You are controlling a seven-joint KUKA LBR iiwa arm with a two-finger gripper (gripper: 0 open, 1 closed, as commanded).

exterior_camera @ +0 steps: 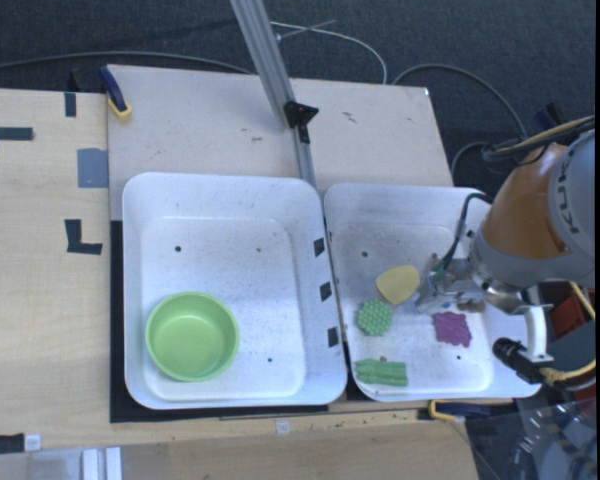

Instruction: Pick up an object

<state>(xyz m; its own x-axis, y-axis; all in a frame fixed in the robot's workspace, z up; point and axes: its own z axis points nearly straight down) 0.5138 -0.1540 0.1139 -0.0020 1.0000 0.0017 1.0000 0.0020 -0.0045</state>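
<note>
Gripper (430, 290) low in the right bin (400, 200), jaw state impossible to tell; yellow piece (398, 283) just left of it, purple piece (451, 327) just below-right.

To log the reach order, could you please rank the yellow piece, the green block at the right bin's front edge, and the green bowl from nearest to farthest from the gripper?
From the gripper:
1. Yellow piece, just beside it, right bin.
2. Green block, right bin's front edge.
3. Green bowl, left bin.
</note>
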